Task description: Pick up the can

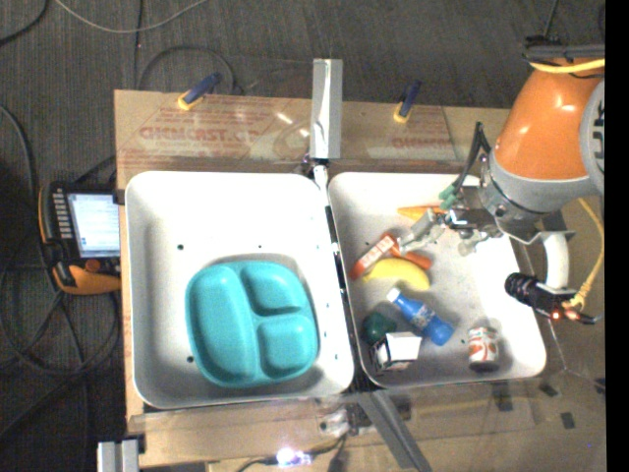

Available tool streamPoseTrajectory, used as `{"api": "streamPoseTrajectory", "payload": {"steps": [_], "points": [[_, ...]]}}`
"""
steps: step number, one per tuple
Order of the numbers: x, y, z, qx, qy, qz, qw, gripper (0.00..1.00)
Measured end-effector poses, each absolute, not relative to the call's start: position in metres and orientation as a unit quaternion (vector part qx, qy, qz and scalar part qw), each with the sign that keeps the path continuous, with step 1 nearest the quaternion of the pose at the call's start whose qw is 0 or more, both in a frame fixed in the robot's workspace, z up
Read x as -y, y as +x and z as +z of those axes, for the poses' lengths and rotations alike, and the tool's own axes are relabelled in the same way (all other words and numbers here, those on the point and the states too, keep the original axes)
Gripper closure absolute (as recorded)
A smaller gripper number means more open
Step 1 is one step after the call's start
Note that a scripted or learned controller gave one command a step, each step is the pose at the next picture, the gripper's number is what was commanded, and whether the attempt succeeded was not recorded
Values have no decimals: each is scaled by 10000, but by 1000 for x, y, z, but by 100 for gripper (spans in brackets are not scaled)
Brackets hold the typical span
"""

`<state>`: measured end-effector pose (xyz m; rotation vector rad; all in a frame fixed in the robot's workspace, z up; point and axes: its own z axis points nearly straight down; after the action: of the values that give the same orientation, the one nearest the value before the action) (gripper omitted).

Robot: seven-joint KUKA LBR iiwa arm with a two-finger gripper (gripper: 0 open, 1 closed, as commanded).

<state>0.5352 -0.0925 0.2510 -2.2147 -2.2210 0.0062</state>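
Two bins sit side by side on the desk (pixel 157 131). The left bin (pixel 157 205) holds a sectioned tray (pixel 254 321). In the right bin (pixel 511 347), the can (pixel 482 345) lies lower right, a bottle (pixel 421 318) left of it, and what may be a banana (pixel 403 273) above.

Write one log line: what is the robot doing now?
pincer: over right bin, above orange items | can: lying near front right corner, not held | teal tray: in left bin

Arm (pixel 555 126) cut off at right edge
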Motion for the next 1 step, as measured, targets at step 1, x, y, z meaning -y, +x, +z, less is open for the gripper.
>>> {"api": "streamPoseTrajectory", "payload": {"steps": [1], "points": [[97,483,101,6676,-7446,13,32,0]]}}
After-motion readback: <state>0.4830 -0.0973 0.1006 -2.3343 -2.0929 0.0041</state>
